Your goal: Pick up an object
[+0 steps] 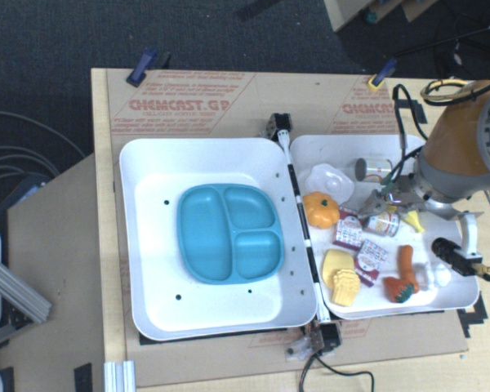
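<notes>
The right bin holds several small items. Among them are an orange pumpkin-like toy, a clear cup, a metal can, two printed packets, a yellow corn-and-cheese piece, a red carrot-like toy and a small bottle. My gripper reaches in from the right and hangs low over the middle of this bin, just above the small bottle and next to the can. Nothing shows clearly in its grasp.
The left bin holds a blue divided plate. A black clamp sits at the bins' shared far edge. The grey arm with its orange band covers the right bin's far right corner, and cables loop above it.
</notes>
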